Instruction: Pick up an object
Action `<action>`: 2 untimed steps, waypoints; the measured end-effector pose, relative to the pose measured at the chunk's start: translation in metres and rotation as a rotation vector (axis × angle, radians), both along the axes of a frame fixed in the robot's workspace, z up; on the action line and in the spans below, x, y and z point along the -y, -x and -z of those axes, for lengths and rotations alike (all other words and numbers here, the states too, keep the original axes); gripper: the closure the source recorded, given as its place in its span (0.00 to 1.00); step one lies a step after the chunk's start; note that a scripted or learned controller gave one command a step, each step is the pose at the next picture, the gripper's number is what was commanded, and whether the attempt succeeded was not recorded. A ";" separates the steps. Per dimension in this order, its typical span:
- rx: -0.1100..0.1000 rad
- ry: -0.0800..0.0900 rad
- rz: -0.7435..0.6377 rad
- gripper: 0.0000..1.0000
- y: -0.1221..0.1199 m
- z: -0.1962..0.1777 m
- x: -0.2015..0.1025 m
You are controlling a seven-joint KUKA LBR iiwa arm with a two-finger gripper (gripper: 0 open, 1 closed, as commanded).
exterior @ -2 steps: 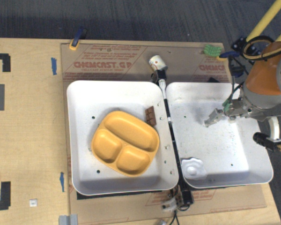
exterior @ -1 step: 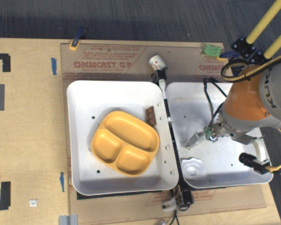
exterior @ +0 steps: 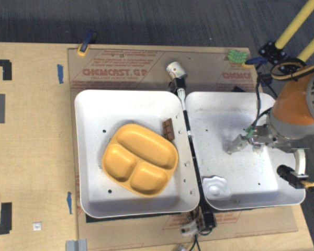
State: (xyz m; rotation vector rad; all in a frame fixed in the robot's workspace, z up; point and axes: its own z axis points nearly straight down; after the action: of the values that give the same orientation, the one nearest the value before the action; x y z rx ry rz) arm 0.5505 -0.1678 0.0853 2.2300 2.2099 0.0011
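A yellow divided plate (exterior: 140, 159) lies in the middle of the left bin (exterior: 89, 109). A small brown block (exterior: 168, 129) rests by that bin's right wall. A white lumpy object (exterior: 215, 187) sits at the front left corner of the right bin (exterior: 214, 106). My gripper (exterior: 234, 144) hangs low over the middle of the right bin, reaching in from the right under the orange band (exterior: 298, 109). It is well apart from the white object, and I see nothing held in it.
A white knob (exterior: 174, 68) and a black rod sit at the back where the two bins meet. Cables and yellow poles (exterior: 298, 20) stand at the back right. A green clip (exterior: 235, 56) and a blue-yellow clip (exterior: 85, 45) sit on the cardboard edge.
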 end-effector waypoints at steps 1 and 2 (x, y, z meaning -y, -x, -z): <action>0.002 0.000 -0.297 0.00 -0.050 0.000 -0.052; -0.002 -0.001 -0.118 0.00 0.013 0.000 -0.065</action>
State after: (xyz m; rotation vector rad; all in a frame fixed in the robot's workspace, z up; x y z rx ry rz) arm 0.5377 -0.1025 0.0854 2.0975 2.3389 0.0010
